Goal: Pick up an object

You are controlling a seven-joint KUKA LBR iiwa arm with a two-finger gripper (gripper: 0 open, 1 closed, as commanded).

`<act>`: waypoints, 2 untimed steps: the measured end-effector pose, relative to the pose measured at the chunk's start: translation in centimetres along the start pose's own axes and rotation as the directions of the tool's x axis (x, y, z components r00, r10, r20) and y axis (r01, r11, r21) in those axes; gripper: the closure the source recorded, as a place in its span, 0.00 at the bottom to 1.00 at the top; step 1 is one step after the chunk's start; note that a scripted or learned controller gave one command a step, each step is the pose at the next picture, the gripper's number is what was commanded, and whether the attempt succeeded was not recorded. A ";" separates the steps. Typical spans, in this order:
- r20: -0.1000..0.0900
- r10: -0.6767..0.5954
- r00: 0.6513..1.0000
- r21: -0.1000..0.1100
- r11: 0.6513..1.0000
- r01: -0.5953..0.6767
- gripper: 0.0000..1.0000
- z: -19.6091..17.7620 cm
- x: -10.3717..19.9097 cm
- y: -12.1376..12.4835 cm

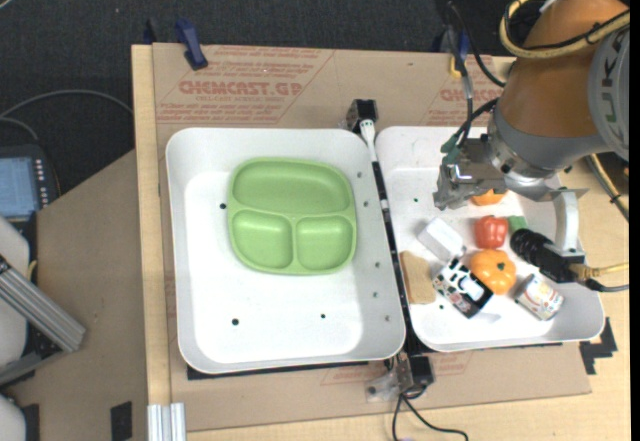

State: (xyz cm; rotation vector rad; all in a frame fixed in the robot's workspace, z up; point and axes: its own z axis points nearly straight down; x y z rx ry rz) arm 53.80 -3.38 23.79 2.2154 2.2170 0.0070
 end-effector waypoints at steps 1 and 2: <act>-0.005 -0.003 1.000 0.015 1.000 0.004 1.00 0.2 5.4 -6.2; -0.001 -0.004 1.000 0.003 1.000 0.004 1.00 5.6 7.0 4.2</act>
